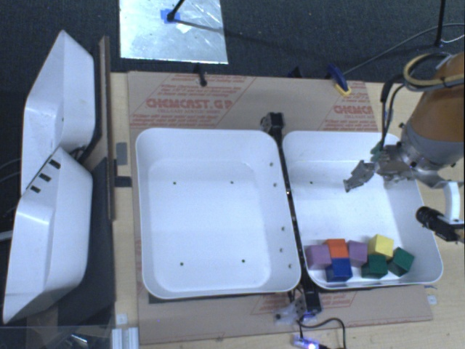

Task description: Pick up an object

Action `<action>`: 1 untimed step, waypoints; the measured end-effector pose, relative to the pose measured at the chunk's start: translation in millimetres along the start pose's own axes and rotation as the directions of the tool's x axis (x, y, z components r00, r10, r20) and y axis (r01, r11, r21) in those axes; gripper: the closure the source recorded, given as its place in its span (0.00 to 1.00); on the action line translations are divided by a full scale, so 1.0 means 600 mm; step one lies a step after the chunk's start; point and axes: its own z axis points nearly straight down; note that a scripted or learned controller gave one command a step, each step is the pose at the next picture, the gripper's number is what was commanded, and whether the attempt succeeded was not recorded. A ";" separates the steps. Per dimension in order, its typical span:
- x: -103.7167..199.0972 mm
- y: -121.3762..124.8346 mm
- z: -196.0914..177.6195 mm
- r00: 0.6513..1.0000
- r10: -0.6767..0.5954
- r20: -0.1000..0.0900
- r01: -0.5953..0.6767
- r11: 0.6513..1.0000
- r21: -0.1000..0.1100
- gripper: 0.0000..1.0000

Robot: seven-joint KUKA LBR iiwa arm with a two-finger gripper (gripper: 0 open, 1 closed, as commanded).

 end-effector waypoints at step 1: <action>-0.010 -0.081 0.037 1.000 0.002 -0.001 -0.002 1.000 0.003 0.00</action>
